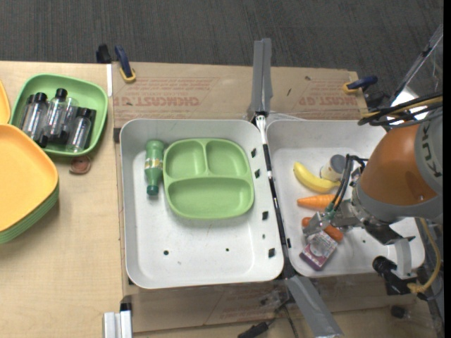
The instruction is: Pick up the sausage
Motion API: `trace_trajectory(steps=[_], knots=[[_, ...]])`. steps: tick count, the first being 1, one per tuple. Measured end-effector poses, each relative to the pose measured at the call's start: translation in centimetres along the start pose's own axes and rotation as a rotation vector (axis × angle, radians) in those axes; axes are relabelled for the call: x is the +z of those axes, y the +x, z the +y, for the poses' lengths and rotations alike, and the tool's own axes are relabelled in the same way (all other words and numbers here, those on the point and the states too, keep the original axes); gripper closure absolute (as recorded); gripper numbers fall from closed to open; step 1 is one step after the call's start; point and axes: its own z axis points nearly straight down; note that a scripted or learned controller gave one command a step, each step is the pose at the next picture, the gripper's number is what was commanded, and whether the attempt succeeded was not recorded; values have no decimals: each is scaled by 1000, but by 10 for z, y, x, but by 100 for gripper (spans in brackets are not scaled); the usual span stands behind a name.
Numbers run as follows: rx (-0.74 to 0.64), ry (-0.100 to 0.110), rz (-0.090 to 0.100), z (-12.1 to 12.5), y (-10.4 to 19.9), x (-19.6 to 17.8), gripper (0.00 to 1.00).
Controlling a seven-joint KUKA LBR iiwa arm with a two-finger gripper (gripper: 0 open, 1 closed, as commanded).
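The sausage (335,234), short and reddish, lies in the right bin (366,136) just below an orange carrot (314,202). My gripper (325,221) hangs low right over the sausage, covering its middle, so only the ends show. The grey arm with its orange band (403,166) reaches in from the right. Whether the sausage sits between the gripper's tips is hidden by the wrist.
In the right bin lie a yellow banana (313,178), a small round grey and beige item (334,167) and a clear packet (318,249). The left bin (204,259) bears a green divided plate (209,178) and a green bottle (153,166). A green tray of bottles (60,115) and orange plates (21,182) sit far left.
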Motion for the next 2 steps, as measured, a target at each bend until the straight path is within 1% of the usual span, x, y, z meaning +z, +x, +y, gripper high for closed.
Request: trace_trajectory(steps=[1,2], knots=[[5,1,0,0,-1,-8,100],[134,-1,-2,62,37,-101,100]])
